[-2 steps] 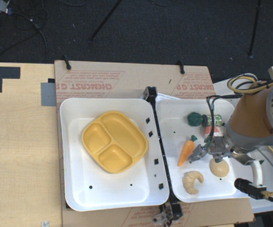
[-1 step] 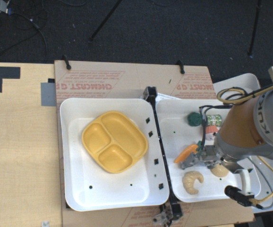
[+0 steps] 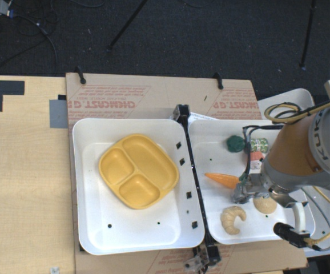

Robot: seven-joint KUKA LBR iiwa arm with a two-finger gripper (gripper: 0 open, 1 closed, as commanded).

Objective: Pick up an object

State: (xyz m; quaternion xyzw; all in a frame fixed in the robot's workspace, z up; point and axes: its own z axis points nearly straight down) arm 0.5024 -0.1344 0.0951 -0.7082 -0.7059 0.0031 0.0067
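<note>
In the right bin (image 3: 216,138) lie an orange carrot (image 3: 222,180), a tan croissant (image 3: 232,218), a dark green lump (image 3: 236,143), a small pale roll (image 3: 265,204) and a green-and-white can (image 3: 258,148) partly behind the arm. My gripper (image 3: 240,194) hangs low over the bin floor, just right of and below the carrot's thick end, above the croissant. Its tips are small and dark against the arm.
A yellow three-part plate (image 3: 137,170) lies in the left bin (image 3: 91,210). A black divider (image 3: 189,176) runs between the bins. The arm's orange band (image 3: 293,150) covers the right bin's right side. Cables (image 3: 279,112) sit at the back right.
</note>
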